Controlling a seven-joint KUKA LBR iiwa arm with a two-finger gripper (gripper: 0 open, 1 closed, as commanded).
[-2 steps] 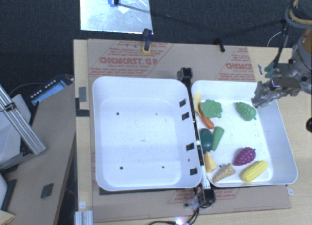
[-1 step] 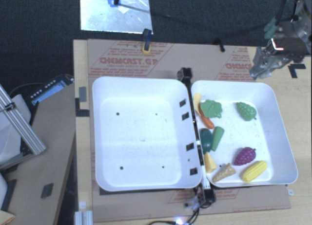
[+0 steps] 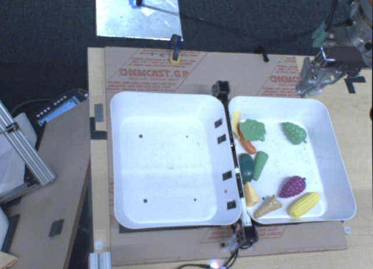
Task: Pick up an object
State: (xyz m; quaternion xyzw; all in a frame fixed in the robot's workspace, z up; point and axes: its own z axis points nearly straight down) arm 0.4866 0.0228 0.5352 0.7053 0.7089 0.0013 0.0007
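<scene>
A: Nearest the lens, at the front of the right bin (image 3: pixel 335 140), lie a yellow corn cob (image 3: pixel 304 204), a tan cone (image 3: pixel 267 206) and purple grapes (image 3: pixel 292 186).

B: And further back?

A: A dark green vegetable (image 3: pixel 246 167) and a lighter green pod (image 3: pixel 260 164) sit against the divider, with a small yellow wedge (image 3: pixel 250 193) in front of them. Behind those come a carrot (image 3: pixel 245 144), a leafy green piece (image 3: pixel 253 129) and green grapes (image 3: pixel 294 133).

B: The pincer (image 3: pixel 308 84)?

A: Above the bin's far right corner, over the counter (image 3: pixel 274 67), holding nothing; whether it is wide or narrow, I cannot tell.

B: The left bin (image 3: pixel 125 163)?

A: Beside it, touching along the divider.
</scene>
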